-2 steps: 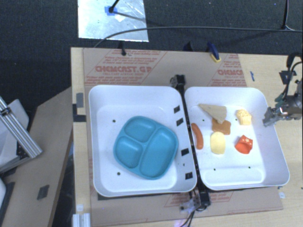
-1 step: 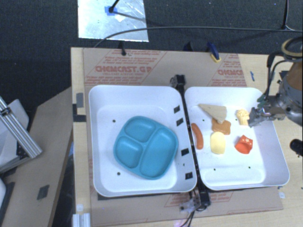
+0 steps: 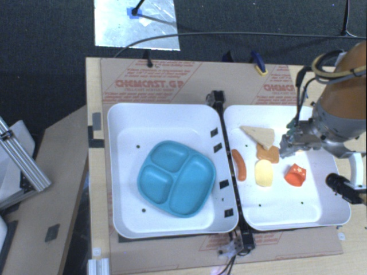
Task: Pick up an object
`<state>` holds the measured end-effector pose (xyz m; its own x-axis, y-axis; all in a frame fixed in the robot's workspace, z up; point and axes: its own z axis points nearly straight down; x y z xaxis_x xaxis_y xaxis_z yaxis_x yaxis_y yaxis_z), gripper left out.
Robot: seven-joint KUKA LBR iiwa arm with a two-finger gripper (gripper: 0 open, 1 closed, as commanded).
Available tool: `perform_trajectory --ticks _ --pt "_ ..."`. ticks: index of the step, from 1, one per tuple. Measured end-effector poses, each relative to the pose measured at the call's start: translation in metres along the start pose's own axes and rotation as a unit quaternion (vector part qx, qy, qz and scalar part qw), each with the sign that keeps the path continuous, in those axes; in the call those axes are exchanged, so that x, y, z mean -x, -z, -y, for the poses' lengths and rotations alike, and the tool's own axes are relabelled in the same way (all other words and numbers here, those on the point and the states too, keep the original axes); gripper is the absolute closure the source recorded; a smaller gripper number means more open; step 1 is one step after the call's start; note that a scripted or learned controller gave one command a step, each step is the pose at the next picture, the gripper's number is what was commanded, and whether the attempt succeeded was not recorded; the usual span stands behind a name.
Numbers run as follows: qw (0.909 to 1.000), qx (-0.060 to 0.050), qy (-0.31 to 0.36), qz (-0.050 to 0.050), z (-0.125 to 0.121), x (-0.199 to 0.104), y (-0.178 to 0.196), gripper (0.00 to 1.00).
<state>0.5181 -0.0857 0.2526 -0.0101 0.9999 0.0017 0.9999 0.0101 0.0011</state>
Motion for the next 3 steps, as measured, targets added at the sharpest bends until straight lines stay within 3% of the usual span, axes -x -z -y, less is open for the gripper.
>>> perform_trajectory --ticks 2,3 --pt "1.0 0.0 0.0 0.0 0.004 -0.106 -0.01 1.0" --pt "1.0 -0.001 0.0 0.0 0.02 -0.163 -0.021 1.0"
